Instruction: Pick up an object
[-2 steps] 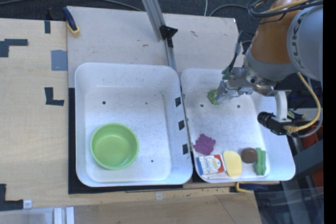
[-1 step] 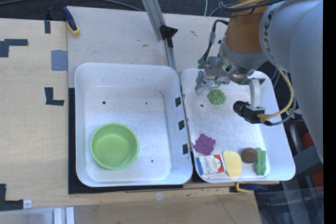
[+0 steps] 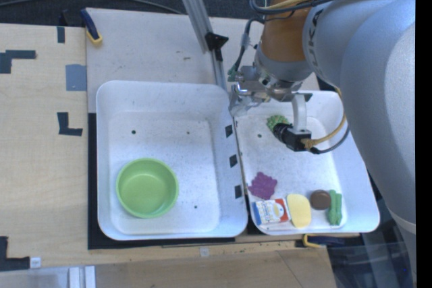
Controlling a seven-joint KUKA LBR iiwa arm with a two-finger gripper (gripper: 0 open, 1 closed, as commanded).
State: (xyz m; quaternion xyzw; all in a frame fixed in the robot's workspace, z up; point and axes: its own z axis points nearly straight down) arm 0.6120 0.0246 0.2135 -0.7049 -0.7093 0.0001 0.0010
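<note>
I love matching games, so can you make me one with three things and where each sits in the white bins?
Things:
1. round green plastic bowl
2. bumpy purple toy
3. small dark-green plastic toy

Places:
A. right bin, front right corner
B. left bin, front left
C. right bin, by its left wall

Pairs: 1-B, 2-C, 3-A

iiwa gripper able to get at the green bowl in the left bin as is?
Probably yes. The green bowl sits alone in the left bin, nothing over it, and the gripper hangs by the wall between the bins.
</note>
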